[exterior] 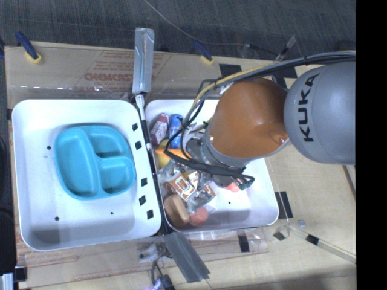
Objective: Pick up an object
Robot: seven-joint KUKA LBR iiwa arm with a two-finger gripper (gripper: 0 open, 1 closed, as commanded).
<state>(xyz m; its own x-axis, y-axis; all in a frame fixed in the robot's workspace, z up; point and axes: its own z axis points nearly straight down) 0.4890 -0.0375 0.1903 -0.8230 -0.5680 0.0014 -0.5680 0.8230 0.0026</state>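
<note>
Arm (290, 122) over right bin (263, 198) — clutter (190, 189) beneath

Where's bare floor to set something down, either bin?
Left bin: bare white strips border the blue divided tray, widest along the near edge and the left wall. Right bin: crowded; small items pile against the divider and the arm hangs over the middle. A small bare patch lies in its near-right corner.
</note>
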